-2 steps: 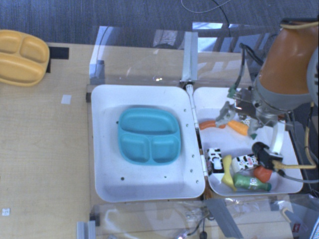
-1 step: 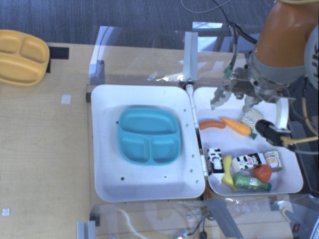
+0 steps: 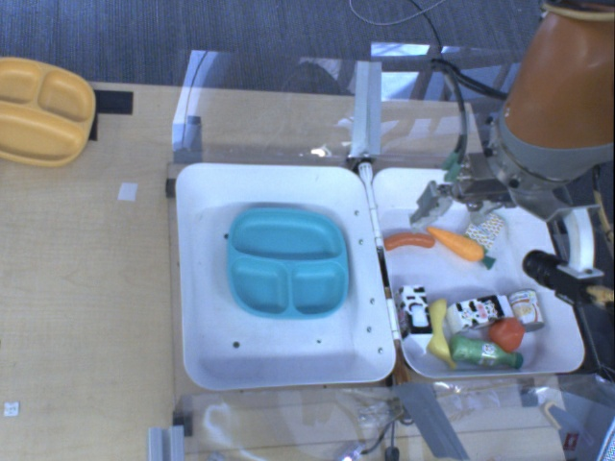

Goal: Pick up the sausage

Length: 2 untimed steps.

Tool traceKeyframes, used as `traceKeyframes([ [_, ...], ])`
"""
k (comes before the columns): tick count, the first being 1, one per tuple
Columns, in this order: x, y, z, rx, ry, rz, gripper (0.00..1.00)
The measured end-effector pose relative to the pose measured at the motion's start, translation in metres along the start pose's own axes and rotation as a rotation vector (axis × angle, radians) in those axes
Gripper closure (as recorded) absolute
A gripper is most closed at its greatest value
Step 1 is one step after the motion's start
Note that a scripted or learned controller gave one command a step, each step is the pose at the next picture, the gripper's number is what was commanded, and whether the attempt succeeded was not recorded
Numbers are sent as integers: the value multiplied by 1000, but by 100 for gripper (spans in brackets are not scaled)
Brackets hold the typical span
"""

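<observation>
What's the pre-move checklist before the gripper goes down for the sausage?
1. Sausage in view and unobstructed from above: ok, it lies at the left edge of the right bin.
2. Gripper above the sausage: not ok, it hangs slightly right of and behind it.
3. Gripper open: ok, the fingers look spread with nothing between them.
4. Room around the sausage: not ok, the carrot lies just beside its right end.
5. Bin wall clearance: cannot tell, the sausage sits close to the divider.
6. Left bin with blue tray out of the path: ok.
</observation>
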<state>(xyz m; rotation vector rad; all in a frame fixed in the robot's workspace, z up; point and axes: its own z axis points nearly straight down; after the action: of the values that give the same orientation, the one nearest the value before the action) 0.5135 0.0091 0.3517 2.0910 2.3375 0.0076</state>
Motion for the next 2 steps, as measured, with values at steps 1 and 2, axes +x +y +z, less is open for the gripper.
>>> traceKeyframes([
  [1,14,14,37,1,1,-77,0],
  [2,14,16,25,-5,1,-80,100],
])
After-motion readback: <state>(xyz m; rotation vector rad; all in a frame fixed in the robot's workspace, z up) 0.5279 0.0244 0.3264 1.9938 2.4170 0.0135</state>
